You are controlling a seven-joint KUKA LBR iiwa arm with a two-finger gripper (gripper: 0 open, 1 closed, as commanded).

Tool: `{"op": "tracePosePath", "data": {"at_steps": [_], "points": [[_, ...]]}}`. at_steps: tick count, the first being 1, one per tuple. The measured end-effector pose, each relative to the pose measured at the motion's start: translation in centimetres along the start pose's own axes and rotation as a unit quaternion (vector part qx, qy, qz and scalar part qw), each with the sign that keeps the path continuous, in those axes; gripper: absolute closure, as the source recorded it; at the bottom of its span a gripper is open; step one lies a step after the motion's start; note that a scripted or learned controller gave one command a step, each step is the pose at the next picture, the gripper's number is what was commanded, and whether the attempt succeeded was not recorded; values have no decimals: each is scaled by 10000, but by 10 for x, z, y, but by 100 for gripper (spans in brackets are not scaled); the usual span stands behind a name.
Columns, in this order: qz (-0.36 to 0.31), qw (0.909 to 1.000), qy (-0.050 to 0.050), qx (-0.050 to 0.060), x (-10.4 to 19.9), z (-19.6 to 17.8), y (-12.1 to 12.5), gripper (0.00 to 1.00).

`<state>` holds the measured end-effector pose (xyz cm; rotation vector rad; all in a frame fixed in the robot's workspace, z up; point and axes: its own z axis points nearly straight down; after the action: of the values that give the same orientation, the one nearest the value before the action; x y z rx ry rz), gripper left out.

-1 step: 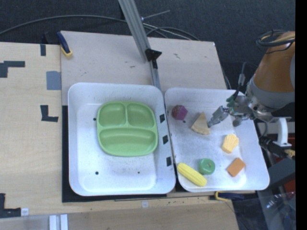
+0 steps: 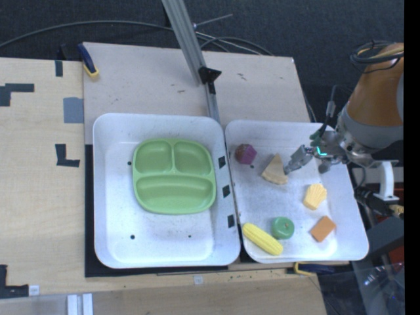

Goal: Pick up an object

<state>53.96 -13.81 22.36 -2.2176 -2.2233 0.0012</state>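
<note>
Corn point(image 2: 262, 239) nearest, right bin point(image 2: 348, 241). End effector point(image 2: 295, 163) beside wedge point(image 2: 275, 170), approach step; finger state: cannot tell. Next: centre over wedge, descend, close.

Arm in from the right, gripper low over the right bin.
Grey arm point(image 2: 374, 120) with orange band enters from the right edge of the right bin point(image 2: 341, 241), wrist bent toward the bin's upper middle. Gripper point(image 2: 295, 163) points left and down, tips over the bin floor near its centre top, teal light on the wrist. Finger state too blurred to call.
</note>
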Motion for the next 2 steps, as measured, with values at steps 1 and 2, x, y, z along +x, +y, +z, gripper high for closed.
{"op": "tracePosePath", "data": {"at_steps": [1,2], "points": [[8,10000,-3,23,-4,44,-3,0],[2,10000,4,32,6,103,-1,0]]}}
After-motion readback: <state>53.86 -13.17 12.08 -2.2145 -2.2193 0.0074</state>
